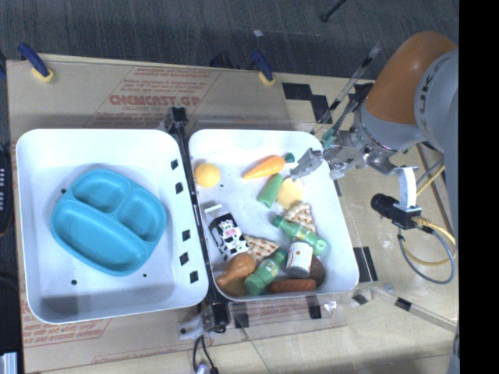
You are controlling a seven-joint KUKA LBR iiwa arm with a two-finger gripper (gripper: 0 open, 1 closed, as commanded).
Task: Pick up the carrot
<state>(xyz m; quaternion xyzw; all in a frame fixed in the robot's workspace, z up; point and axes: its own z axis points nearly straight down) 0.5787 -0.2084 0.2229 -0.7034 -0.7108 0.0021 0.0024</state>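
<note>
Here, in the camera view, the carrot (263, 166) is seen lying flat in the upper part of the right bin (234, 140), just left of the fingers (306, 162), which are hung low at its green leafy end, seemingly lined up for a grasp; whether they are spread or pressed together cannot be told, and nothing is seen pinched between them. The carrot's long axis is run roughly left to right with a slight tilt, the orange tip being pointed away from the fingers toward the yellow ball (207, 174), the green top toward them.
</note>
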